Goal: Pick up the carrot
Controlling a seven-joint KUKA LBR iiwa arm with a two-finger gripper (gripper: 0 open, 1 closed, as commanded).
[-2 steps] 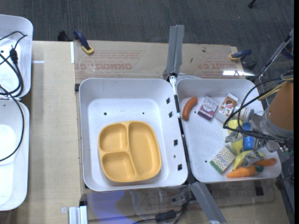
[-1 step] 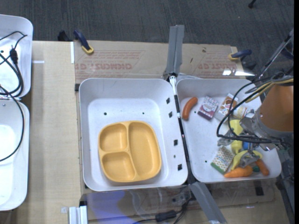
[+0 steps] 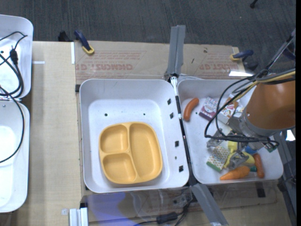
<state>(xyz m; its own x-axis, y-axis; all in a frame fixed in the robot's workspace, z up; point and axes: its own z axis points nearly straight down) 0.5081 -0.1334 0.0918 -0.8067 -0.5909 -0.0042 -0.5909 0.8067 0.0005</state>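
Landmark: the carrot (image 3: 235, 173), lying flat near the lower edge of the right bin (image 3: 197, 171), orange, pointed end toward the left bin (image 3: 89, 126).

Gripper (image 3: 237, 158) hangs just above and slightly right of the carrot, in among clutter; whether its pincer stands apart or together, cannot tell. Nothing seen between its tips. The carrot rests on the bin floor.

Just left of the carrot: a small speckled packet (image 3: 216, 160) (print too small to read). Just right: a second orange piece (image 3: 259, 166), standing more upright. Well above the carrot, at the bin's upper left: a sausage (image 3: 189, 108), and beside it a purple-and-white packet (image 3: 208, 109), label unreadable.

Far left of the carrot, in the left bin: a yellow three-compartment tray (image 3: 130, 152).

Beyond both bins: flattened cardboard (image 3: 122, 62) with red lettering, upside down and not legible.
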